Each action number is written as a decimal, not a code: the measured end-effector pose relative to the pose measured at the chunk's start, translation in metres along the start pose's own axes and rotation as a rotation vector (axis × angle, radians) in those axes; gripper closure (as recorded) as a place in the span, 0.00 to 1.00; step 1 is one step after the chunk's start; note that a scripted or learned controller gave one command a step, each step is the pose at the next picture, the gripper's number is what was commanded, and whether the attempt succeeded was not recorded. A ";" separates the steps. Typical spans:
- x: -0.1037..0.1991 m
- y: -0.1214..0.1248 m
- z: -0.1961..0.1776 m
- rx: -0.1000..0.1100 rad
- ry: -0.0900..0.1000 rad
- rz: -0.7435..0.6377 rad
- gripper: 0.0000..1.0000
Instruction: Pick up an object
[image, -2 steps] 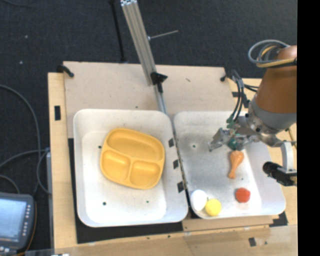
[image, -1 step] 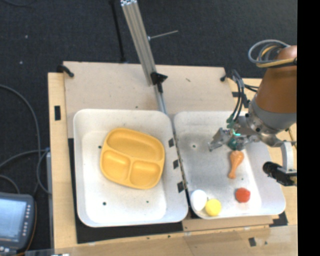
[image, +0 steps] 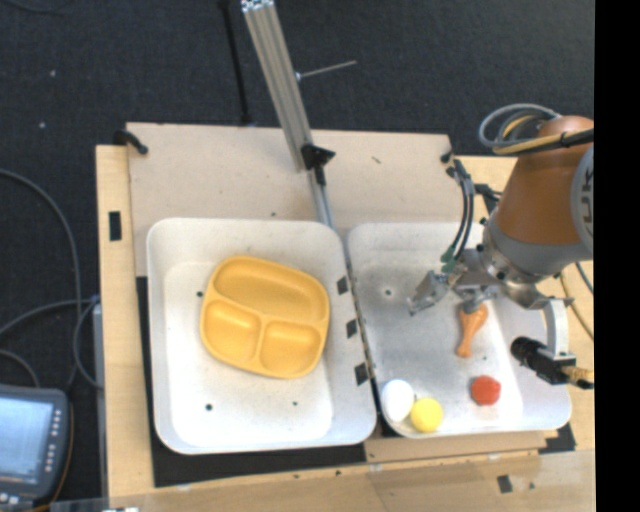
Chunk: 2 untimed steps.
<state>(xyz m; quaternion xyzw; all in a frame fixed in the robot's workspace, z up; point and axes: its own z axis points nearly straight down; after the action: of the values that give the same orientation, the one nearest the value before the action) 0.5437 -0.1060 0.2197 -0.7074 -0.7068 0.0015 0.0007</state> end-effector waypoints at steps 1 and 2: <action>-0.004 -0.004 0.043 0.000 0.000 0.000 0.00; -0.003 -0.013 0.089 0.001 0.001 0.000 0.00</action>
<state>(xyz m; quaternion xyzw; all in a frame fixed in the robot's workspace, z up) 0.5309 -0.1090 0.1304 -0.7074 -0.7068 0.0015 0.0011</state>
